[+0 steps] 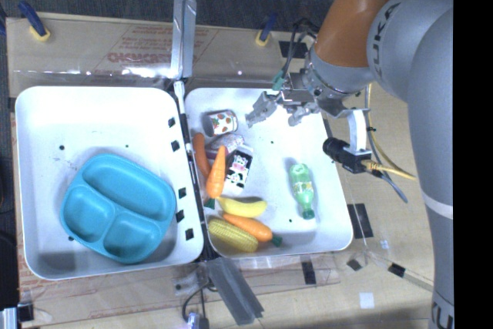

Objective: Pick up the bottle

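Observation:
A small green bottle [302, 188] lies on its side in the right part of the right bin [331, 239], cap toward the front. My gripper [279, 112] hangs above the bin's back area, up and to the left of the bottle and well apart from it. Its two fingers are spread, and nothing sits between them.
Along the right bin's left side lie a small can [221, 122], a milk carton [238, 169], two carrots [216, 172], a banana [243, 206] and a corn cob [232, 236]. The left bin [46, 112] bears a blue divided plate [117, 206]. The arm [385, 19] fills the upper right.

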`<state>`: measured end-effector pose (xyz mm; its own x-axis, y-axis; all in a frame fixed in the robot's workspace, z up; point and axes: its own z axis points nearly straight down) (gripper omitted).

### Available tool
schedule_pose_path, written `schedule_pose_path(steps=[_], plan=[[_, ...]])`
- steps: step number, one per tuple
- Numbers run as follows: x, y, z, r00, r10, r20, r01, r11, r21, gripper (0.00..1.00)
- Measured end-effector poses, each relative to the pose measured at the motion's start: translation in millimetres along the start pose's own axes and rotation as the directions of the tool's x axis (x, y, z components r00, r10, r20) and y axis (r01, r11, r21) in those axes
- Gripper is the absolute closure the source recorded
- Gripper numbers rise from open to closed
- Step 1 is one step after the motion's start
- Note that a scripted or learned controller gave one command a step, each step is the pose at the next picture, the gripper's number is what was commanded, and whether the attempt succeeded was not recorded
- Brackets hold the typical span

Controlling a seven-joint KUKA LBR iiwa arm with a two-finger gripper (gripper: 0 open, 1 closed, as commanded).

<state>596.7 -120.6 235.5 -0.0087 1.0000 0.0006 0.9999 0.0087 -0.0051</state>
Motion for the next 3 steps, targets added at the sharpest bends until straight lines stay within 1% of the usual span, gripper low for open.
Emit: schedule_pose_path(steps=[1,2,3], plan=[[-72,-21,44,0.983,0.181,0.0,-0.181,0.983,0.001,0.0],[-85,-47,121,0.981,0.193,0.009,-0.192,0.981,-0.034,0.0],[-85,-46,111,0.982,0.188,0.009,-0.187,0.982,-0.033,1.0]])
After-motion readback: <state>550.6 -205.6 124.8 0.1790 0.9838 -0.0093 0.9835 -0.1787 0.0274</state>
